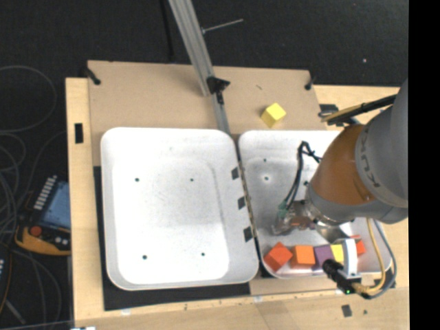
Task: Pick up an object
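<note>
Overhead slanted view of a counter (179,102) with two white bins side by side. Grey arm (375,170) reaches from the right over the right bin (265,157), its pincer (294,218) low above a row of blocks at the near edge: red block (278,256), orange block (304,254), purple block (322,255). A yellow cube (273,113) sits on the counter behind. Pincer state: cannot tell. Risk: tightly packed blocks may jam or slip away
</note>
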You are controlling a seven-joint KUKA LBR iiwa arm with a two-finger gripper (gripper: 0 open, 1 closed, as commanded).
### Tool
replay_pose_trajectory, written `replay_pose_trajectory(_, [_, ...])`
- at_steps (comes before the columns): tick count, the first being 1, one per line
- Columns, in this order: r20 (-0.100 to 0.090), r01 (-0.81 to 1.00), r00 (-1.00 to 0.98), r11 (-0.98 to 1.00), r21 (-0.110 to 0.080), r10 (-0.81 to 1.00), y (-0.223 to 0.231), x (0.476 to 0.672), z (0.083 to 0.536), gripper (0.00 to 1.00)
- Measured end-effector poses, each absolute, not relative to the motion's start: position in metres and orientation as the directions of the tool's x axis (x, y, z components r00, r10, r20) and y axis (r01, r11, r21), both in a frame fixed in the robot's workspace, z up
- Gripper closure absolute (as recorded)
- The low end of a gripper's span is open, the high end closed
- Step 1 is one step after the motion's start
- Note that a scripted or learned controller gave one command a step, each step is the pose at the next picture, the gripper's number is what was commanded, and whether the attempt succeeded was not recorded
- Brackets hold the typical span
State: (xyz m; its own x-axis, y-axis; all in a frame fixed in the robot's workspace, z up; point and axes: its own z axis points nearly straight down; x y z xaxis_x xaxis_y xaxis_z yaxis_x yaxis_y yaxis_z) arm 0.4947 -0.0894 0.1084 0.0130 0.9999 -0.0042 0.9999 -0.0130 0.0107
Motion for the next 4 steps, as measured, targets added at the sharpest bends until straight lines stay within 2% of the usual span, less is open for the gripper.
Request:
replay_pose_trajectory(1, [0.000, 1.000, -0.006, 0.006, 0.010, 1.000, -0.057, 0.486, 0.222, 1.00])
replay_pose_trajectory(2, [-0.005, 1.000, 0.005, -0.005, 0.007, 1.000, -0.124, 0.498, 0.259, 1.00])
replay_pose_trajectory(3, [0.000, 1.000, -0.006, 0.006, 0.005, 1.000, -0.090, 0.485, 0.290, 1.00])
replay_pose_trajectory(4, [-0.004, 1.000, -0.002, 0.002, 0.010, 1.000, -0.123, 0.485, 0.361, 1.00])
